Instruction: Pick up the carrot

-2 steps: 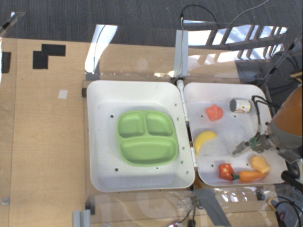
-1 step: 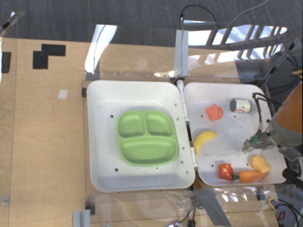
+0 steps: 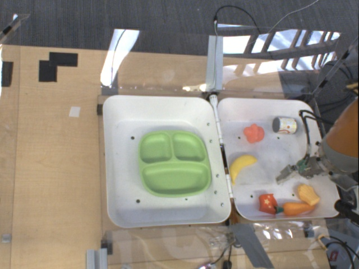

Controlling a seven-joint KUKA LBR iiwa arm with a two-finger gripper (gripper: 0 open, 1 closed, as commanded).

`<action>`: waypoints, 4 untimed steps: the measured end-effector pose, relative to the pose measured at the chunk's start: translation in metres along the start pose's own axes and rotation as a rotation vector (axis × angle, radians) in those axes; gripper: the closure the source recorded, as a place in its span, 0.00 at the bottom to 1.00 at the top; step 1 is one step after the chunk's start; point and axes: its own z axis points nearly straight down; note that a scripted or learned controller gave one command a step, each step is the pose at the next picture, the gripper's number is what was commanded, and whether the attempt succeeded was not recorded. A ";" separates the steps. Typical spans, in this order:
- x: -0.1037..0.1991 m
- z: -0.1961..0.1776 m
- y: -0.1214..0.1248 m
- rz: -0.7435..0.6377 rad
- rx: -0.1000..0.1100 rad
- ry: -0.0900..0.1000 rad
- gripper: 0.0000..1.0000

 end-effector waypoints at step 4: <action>-0.011 0.003 -0.005 -0.521 0.008 0.004 0.00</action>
